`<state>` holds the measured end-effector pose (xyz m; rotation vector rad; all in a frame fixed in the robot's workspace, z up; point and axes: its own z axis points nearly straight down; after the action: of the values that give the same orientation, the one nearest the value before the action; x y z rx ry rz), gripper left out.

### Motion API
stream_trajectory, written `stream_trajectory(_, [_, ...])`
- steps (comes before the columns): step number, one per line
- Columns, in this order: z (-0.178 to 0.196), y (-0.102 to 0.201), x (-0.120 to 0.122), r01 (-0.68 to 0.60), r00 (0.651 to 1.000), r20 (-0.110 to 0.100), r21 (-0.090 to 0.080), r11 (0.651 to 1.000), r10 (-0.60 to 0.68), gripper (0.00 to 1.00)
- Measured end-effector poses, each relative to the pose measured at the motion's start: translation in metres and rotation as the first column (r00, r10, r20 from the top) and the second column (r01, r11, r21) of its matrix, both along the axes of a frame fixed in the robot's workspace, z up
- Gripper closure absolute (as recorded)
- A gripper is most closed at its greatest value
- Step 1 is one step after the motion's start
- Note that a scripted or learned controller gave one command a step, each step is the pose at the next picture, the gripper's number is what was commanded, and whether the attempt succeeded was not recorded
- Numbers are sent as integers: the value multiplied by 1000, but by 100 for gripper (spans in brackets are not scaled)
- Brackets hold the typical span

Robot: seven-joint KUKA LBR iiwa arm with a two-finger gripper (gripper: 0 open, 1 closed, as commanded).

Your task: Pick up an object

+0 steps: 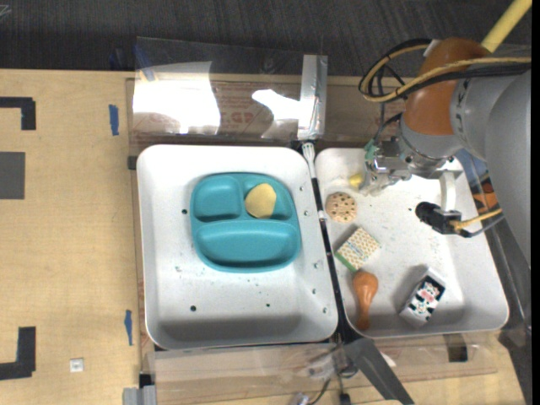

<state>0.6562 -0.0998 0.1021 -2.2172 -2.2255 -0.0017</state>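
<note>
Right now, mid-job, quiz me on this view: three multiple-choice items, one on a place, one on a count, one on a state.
1. Where does the yellow round object lie?
A. in the teal tray's upper right compartment
B. loose on the right bin's floor
C. on the cardboard outside the bins

2. How many compartments does the teal tray have?
A. one
B. three
C. five

3. How does the orange pear-shaped object lie?
A. inside the teal tray
B. under the gripper
C. on the right bin's floor near its left wall, apart from the gripper

Answers:
1 A, it sits inside the tray's small upper right section in the left bin.
2 B, two small sections run above one wide section.
3 C, it rests low in the right bin, while the gripper is at that bin's upper part.
</note>
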Motion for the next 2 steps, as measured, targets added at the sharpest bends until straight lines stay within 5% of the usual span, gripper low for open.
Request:
stream_trajectory(1, [1,1,2,-1,1000,7,0,1000,1,0])
stream_trajectory(2, [-16,-50,11,56,998,2,-2,998,-56,0])
